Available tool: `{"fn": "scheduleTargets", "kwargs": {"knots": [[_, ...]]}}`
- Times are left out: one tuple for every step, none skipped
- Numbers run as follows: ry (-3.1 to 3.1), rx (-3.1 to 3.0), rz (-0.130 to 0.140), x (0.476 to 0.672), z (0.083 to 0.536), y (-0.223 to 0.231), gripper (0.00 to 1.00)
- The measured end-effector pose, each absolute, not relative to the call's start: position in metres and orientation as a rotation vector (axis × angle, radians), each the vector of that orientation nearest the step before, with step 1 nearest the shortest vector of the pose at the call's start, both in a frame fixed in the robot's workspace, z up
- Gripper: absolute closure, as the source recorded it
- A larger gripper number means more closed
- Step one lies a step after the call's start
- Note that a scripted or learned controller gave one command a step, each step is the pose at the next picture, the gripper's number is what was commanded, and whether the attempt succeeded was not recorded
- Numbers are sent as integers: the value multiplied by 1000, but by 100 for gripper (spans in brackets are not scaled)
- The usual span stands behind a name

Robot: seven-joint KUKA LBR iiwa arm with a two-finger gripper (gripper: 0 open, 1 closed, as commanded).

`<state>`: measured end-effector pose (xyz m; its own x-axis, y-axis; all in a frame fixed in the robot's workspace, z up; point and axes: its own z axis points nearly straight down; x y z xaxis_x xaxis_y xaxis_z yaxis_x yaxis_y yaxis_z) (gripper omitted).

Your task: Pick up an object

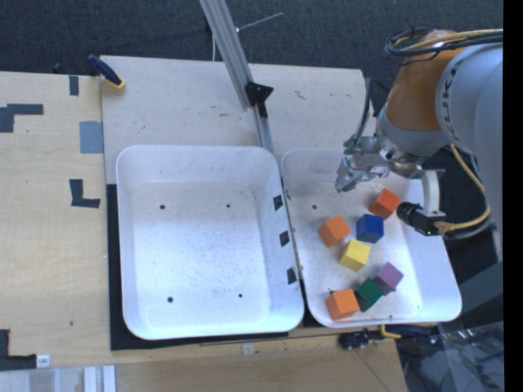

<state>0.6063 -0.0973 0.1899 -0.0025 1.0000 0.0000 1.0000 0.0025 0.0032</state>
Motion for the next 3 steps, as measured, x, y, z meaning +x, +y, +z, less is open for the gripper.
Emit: {"fn": "scheduleTargets", "kwargs": {"knots": [[2222,2217,4,607,230,-97,100],[2231,2216,1,587,236,-42,100],[2230,2217,-3,569,231,4,100]]}}
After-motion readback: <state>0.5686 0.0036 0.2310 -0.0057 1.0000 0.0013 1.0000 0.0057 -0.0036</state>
